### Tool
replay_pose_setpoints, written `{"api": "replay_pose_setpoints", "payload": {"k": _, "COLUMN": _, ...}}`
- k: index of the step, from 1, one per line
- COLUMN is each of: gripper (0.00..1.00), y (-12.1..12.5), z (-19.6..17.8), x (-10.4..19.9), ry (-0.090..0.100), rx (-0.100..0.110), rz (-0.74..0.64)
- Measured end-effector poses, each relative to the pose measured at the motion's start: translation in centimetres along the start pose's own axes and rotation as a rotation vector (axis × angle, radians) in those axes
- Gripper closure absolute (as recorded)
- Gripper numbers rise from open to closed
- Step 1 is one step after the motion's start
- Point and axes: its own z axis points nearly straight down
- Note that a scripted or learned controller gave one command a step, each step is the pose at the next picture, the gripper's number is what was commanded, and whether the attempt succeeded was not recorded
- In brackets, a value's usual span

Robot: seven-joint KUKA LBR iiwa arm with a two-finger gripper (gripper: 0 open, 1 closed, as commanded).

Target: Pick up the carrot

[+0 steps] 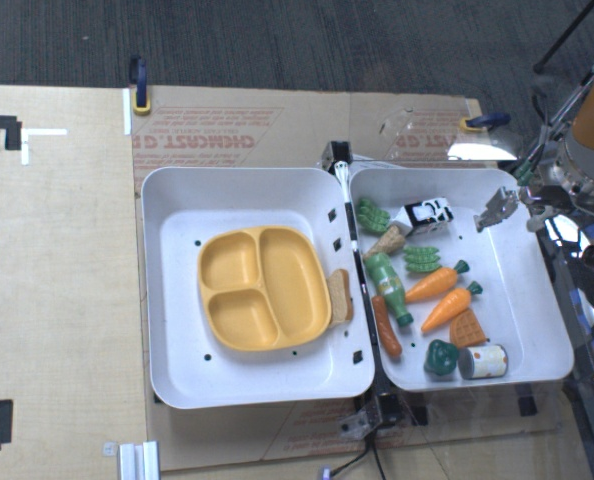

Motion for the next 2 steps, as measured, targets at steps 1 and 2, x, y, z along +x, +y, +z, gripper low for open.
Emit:
{"api": "replay_pose_setpoints", "payload": {"k": 1, "gripper": 0.0, "y": -9.1, "z": 9.1, "x": 0.6, "ry": 0.001, "rx": -0.001, "rz": -0.073}}
{"api": "replay_pose_setpoints", "payload": {"k": 2, "gripper": 0.0, "y": -7.5, "z": 10.4, "x": 4.3, "ry": 0.002, "rx": 0.002, "rz": 0.428}}
